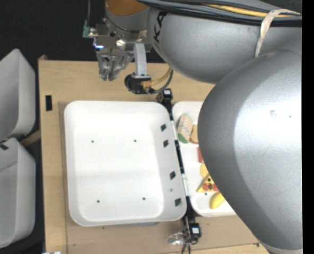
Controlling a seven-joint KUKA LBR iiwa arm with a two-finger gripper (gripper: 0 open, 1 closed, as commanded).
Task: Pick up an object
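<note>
From my seat, the gripper (110,67) hangs over the far edge of the worktop (51,83), just beyond the far rim of the left bin (114,157), and nothing shows in it; the angle does not let me tell whether it is released or clenched. The things worth picking lie in the right bin (191,208): a pale ribbed oval object (184,126) by its far left corner, and a small yellow piece (216,200) near its near edge, with a few red and yellow bits between them. The bulk of the arm (252,157) covers the rest of that bin, and that is my first worry, since I cannot judge what lies under it or how crowded it is. My second is position: the gripper is well apart from every object, so a descent from here would, I judge, meet bare worktop or the bin rim. The pale object sits just beside the bin wall and the black clips (170,142) along the seam between the bins, so a grasp there could catch the wall or push the object aside. A cable (138,83) hangs near the gripper and might snag. For writing, I make out part of a dark letter, perhaps a K (159,23), on the arm housing; nothing on the objects is legible.
</note>
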